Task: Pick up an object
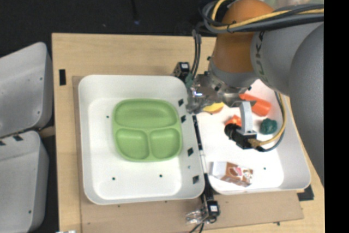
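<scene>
plate green | left bin white | toy orange | knob teal | packet brown-white

Two shallow white bins side by side on pale wooden bench. Left white bin: light green three-compartment plastic plate lying flat near centre. Grey arm with orange band reaches over right white bin; gripper low at its far left corner, by divide between bins. Small yellow curved piece just beside gripper. Orange wedge-shaped toy and teal round object near far right. Brown-and-white flat wrapper near front edge, well apart from gripper.
</scene>
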Action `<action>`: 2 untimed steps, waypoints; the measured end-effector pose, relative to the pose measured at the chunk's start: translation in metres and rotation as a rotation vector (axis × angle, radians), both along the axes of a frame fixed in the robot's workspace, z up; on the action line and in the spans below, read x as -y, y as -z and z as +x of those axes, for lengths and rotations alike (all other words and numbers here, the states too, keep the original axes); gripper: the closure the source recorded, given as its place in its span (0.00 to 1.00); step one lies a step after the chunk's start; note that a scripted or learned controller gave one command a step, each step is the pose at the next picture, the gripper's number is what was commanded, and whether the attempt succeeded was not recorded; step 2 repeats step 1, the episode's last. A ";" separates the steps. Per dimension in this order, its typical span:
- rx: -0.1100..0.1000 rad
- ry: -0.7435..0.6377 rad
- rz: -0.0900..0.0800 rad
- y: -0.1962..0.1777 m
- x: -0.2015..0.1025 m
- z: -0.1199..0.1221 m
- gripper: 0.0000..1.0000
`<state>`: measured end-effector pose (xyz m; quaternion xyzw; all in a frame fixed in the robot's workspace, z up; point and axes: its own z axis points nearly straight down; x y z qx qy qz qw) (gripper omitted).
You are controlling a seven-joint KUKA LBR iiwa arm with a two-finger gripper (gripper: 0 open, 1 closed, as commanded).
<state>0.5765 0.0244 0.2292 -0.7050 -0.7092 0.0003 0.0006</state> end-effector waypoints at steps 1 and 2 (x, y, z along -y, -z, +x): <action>0.002 -0.001 0.000 0.005 -0.052 0.002 1.00; 0.002 -0.001 0.000 0.005 -0.052 0.002 1.00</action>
